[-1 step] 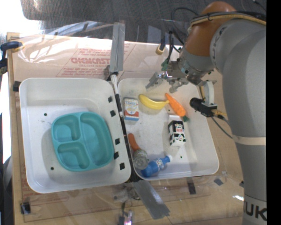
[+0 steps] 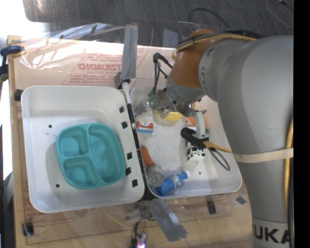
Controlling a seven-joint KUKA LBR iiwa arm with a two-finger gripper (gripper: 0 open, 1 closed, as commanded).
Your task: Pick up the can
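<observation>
Two bins [image 2: 36, 138] on bench; arm low over right bin, gripper [image 2: 163, 103] among clutter, grip state impossible to tell. Can [image 2: 145, 125] likely orange-white item by divider. Best: descend centred, avoid blue bottle [image 2: 170, 184].

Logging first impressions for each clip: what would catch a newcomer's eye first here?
The big grey arm with its orange band, reaching over the right bin among small clutter. Then the teal divided plate lying alone in the left bin. A blue bottle lies at the right bin's near edge.
</observation>
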